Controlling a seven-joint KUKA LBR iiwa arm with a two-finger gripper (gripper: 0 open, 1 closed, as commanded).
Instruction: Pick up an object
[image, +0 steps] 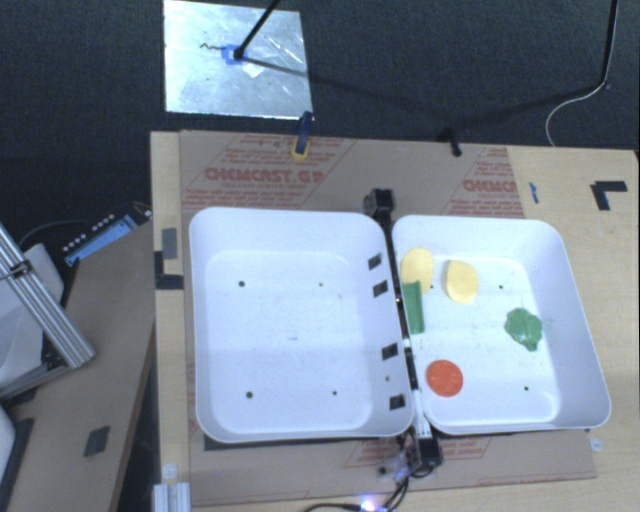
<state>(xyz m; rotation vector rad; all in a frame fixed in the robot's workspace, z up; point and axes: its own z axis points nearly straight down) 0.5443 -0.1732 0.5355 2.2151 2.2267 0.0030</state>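
Here we cannot tell the gripper's state. Our likeliest pick, the orange disc (445, 378), lies flat in the right bin (575, 330), seemingly thin, so fingers may slip off.

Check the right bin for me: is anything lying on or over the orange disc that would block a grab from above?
Nothing visible does. The orange disc lies flat on the right bin floor, apart from the green stick, the two yellow pieces and the green leafy piece. Nothing covers it.
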